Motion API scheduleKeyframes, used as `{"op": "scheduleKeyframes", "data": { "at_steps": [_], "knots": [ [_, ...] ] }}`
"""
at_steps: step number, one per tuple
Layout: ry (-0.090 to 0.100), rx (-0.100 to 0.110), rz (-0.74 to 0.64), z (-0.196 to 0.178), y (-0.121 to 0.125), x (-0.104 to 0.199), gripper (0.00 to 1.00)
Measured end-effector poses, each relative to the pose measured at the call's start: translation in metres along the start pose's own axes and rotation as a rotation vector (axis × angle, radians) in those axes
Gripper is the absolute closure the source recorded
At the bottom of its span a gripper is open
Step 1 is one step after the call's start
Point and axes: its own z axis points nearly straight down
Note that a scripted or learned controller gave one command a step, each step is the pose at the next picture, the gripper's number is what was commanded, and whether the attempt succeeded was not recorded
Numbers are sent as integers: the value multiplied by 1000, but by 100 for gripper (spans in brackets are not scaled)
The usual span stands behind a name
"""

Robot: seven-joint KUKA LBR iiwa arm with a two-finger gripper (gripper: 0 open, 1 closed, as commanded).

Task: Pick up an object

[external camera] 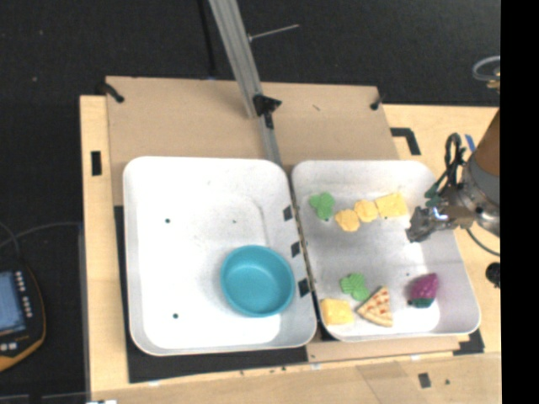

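Even overhead light falls bright on the two shallow white plastic bins [202,200], whose floors nearly wash out. The pale tan wooden counter [210,124] is evenly lit, the dark floor around it dim. Shadows are soft and short. The whole picture is slightly soft and grainy.

Arm [487,162] cut off at right edge; tool [424,223] fingers too small to read; handheld screen [15,305] cropped left.

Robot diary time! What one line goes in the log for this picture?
stage: reaching | gripper: over right bin, nothing seen held | nearest: yellow pieces | left bin: blue bowl
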Motion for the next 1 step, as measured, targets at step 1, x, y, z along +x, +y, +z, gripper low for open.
{"op": "scheduleKeyframes", "data": {
  "at_steps": [1],
  "knots": [
    [2, 0, 0, -7, 3, 45, 100]
  ]
}}
